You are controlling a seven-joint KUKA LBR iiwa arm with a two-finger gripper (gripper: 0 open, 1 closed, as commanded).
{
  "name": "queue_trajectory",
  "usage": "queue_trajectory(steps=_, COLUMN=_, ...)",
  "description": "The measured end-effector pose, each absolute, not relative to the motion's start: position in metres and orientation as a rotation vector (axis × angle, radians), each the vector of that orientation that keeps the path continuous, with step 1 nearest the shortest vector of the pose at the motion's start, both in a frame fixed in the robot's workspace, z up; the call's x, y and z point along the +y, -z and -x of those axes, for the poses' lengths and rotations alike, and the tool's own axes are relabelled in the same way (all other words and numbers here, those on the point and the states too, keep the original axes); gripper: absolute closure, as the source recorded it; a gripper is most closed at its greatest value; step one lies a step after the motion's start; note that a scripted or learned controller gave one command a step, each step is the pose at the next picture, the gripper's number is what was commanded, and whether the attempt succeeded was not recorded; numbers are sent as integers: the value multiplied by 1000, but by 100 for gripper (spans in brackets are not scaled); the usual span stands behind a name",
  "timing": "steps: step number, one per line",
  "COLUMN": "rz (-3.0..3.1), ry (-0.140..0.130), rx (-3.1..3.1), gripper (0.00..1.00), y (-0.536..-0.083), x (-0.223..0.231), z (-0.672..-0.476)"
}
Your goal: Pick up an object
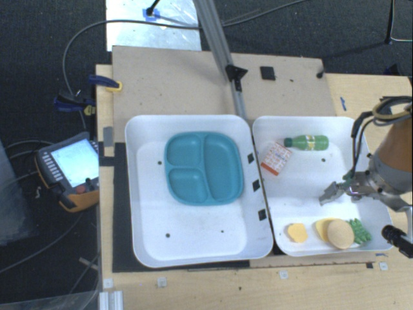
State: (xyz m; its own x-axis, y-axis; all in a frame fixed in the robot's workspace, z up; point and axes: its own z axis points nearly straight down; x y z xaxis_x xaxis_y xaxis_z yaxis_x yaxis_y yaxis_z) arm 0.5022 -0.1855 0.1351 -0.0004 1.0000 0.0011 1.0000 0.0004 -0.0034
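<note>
gripper (328,195) at right of frame, over bare floor of the right bin (303,179); fingers look parted, nothing between them. candidates lie apart: green bottle (307,143) above, bread roll (339,232) below. likely repositioning between targets.
</note>
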Motion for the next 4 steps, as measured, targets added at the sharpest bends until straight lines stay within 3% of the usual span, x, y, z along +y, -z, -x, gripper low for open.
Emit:
queue_trajectory(steps=1, rz=2224, ry=5, rx=-2224, gripper=0, y=-86, x=-186, z=-504)
queue_trajectory(steps=2, rz=2228, ry=9, rx=-2229, gripper=100, y=-100, x=-186, z=-506)
queue_trajectory(steps=4, rz=2220, ry=5, rx=-2232, gripper=100, y=-206, x=-194, z=-506)
